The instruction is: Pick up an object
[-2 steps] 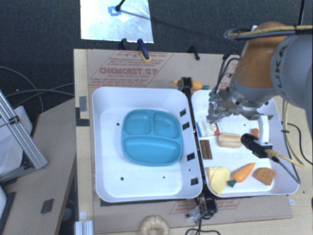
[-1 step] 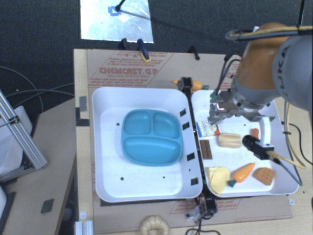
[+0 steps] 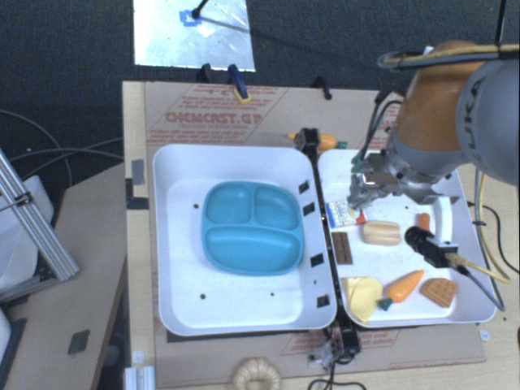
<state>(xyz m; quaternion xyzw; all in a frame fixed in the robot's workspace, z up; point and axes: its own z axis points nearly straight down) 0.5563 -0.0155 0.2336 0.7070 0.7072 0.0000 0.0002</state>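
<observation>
My gripper (image 3: 360, 195) hangs over the upper left part of the right bin (image 3: 467, 218), just above a blue and white packet (image 3: 339, 214) and a small red piece (image 3: 360, 217). Nothing shows in its grasp. Below it lie a beige bread-like block (image 3: 380, 232), a brown chocolate bar (image 3: 342, 248), a yellow cheese wedge (image 3: 363, 293), a carrot (image 3: 404, 285), a waffle (image 3: 439, 292) and a small orange stick (image 3: 423, 220).
The left bin (image 3: 175, 218) holds a blue divided plate (image 3: 250, 226). An orange item (image 3: 326, 142) lies beyond the bins' far edge, and a pale ring (image 3: 258, 374) lies on the bench in front. The arm (image 3: 443, 120) covers the right bin's far corner.
</observation>
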